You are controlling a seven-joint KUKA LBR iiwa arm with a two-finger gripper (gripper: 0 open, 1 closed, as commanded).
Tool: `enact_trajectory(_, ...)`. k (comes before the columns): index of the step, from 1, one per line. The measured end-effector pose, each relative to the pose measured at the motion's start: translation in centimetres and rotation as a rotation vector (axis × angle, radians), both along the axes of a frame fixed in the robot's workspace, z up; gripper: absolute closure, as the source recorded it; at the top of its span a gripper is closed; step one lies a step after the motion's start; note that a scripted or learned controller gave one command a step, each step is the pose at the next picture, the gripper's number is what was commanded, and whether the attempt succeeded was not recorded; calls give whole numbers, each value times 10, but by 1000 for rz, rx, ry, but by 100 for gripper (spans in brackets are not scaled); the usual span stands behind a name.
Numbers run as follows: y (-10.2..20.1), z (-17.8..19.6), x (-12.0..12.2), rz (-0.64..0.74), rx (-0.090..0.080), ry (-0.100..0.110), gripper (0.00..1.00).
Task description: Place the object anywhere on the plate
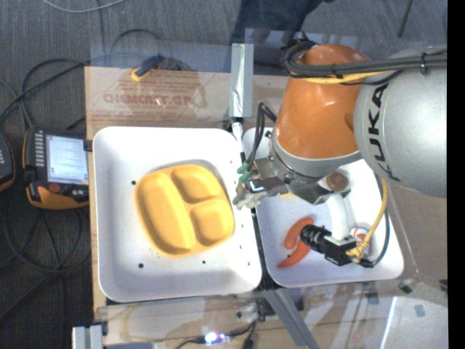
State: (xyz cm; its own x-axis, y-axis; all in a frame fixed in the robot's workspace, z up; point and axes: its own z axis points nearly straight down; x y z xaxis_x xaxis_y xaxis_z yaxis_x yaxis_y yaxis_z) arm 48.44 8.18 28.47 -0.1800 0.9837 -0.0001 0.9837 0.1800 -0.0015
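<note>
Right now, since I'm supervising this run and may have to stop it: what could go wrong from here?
1. The orange curved object lies in the right bin and the yellow plate in the left bin. A low carry could catch the rims between them.
2. The plate has raised dividers, so the object might tip or roll on release.
3. The arm hides much of the right bin, so a missed grasp could go unnoticed.

Grey with a glossy orange band [320, 115] on the arm [418, 129], warm yellow all over the plate [185, 209], plain white in the left bin [116, 267] and the right bin [389, 257], orange-red along the curved object [294, 235] (a shade redder than that band).
</note>
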Motion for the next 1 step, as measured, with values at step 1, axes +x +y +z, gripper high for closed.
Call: enact_trajectory(1,55,-36,-2,-240,-2,5,100)
